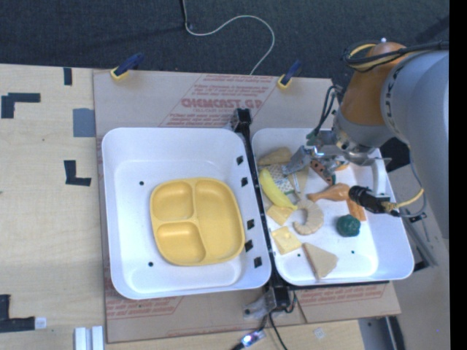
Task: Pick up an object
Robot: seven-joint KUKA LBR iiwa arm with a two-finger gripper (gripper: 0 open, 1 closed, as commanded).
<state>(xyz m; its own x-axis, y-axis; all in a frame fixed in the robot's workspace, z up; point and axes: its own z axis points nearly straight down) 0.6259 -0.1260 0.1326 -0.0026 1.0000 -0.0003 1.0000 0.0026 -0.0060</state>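
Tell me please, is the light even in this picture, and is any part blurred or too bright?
Camera view: light is soft and even; the white bins look bright but keep their edges; the yellow tray is sharp; the small items near the gripper are too small and soft to tell apart well.
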